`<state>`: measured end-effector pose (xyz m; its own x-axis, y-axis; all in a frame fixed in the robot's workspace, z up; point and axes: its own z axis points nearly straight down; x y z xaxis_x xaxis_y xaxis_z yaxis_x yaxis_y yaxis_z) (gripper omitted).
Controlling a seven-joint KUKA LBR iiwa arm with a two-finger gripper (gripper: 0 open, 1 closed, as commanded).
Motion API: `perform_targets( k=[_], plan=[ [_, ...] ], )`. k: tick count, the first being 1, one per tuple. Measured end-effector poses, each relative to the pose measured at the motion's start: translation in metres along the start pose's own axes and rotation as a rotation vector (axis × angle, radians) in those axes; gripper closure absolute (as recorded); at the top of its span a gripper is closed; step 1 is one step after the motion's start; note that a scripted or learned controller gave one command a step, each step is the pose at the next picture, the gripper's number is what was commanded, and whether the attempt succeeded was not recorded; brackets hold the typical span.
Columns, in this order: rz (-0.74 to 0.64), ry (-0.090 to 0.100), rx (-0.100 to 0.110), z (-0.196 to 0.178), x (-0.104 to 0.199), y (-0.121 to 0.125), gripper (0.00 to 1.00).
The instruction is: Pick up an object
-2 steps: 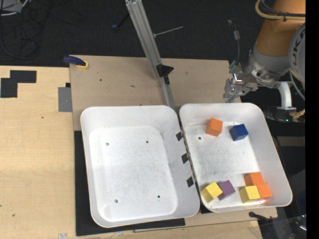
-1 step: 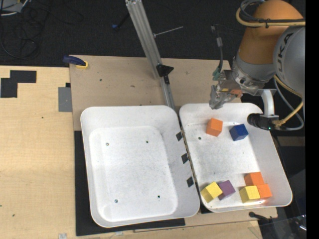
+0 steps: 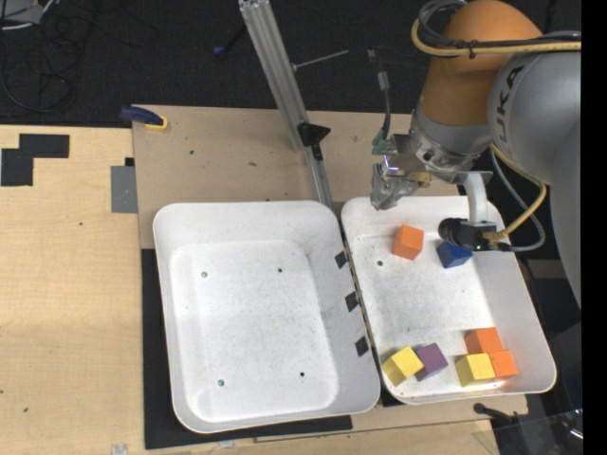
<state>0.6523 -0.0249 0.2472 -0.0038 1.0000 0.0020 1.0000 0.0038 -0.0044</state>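
Approach step, as I judge: pincer (image 3: 387, 195) hangs over right bin (image 3: 455, 354) far edge, finger state cannot be told; nearest orange cube (image 3: 408, 242) lies just beside; next: descend, centre over it.

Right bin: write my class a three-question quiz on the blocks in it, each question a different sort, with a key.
1. True or false: the purple block touches a yellow block.
2. Which block lies nearest the gripper? A) orange block B) blue block C) purple block
3. How many yellow blocks lie in the right bin?

Key: 1 true; 2 A; 3 two, the other beside the orange pair.
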Motion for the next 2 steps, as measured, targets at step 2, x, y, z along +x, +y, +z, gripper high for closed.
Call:
perform_targets(
  k=[2],
  plan=[
    [-0.001,0.0,0.001,0.001,0.113,-0.031,1.0]
  ],
)
